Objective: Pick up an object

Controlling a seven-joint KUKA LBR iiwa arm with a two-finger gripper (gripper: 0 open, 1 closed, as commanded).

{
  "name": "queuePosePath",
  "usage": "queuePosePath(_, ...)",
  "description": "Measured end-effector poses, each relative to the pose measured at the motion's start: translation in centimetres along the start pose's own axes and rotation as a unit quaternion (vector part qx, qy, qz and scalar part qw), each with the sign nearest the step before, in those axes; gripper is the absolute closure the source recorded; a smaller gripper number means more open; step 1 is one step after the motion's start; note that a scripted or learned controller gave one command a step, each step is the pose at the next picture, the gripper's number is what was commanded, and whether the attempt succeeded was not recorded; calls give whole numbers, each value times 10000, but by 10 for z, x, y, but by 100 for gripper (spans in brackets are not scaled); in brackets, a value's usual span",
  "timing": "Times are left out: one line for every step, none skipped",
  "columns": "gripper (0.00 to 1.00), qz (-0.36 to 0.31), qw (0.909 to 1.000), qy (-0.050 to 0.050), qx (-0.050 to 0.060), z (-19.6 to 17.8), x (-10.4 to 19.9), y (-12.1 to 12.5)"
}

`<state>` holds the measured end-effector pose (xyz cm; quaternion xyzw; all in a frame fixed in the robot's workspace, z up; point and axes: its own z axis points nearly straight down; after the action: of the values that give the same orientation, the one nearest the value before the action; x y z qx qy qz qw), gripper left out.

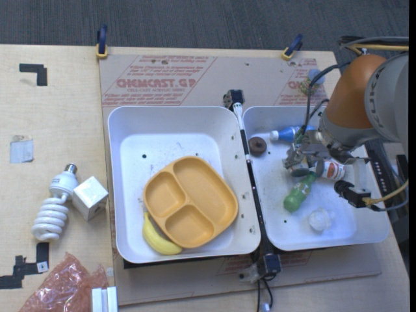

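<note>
My gripper [298,161] is down inside the right bin [276,229], near its middle. Just below it lies a green bottle [296,197], tilted with its top end toward the gripper. A white bottle with a red band [332,169] lies right beside the gripper on its right. A blue and white tube [285,134] rests at the bin's back, and a small brown round thing [258,145] sits by the left wall. A clear crumpled piece [318,221] lies toward the bin's front.
The left bin [130,142] holds an orange divided plate [190,201] with a banana [158,239] partly under it. Left of the bins, on the bench, lie a spiral light bulb [54,205], a white cube [90,196] and a red mesh bag [62,285].
</note>
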<state>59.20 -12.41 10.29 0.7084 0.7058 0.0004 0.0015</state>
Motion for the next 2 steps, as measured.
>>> queuePosePath(100, -28, 10000, 2, 6, -113, 41, 5)
queuePosePath(100, -28, 10000, 2, 12, -120, 106, 25)
